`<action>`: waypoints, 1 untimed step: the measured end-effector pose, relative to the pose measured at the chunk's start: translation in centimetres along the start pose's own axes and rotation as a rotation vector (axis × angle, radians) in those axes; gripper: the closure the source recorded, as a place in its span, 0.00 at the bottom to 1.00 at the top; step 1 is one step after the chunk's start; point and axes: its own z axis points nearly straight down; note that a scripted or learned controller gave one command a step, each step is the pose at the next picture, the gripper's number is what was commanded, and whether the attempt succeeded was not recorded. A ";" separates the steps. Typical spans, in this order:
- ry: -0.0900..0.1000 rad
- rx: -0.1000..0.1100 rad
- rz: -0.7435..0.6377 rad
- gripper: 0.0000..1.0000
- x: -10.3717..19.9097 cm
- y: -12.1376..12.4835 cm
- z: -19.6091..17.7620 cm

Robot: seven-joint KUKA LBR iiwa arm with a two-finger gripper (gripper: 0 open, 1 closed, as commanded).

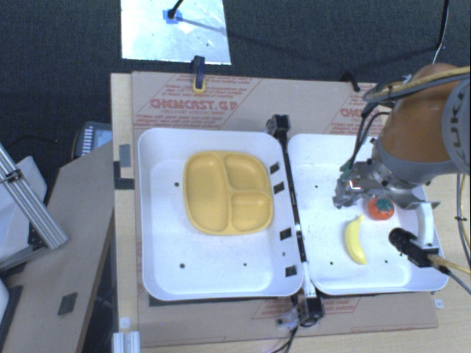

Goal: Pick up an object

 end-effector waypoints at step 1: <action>0.000 0.000 -0.001 1.00 5.6 -0.6 0.5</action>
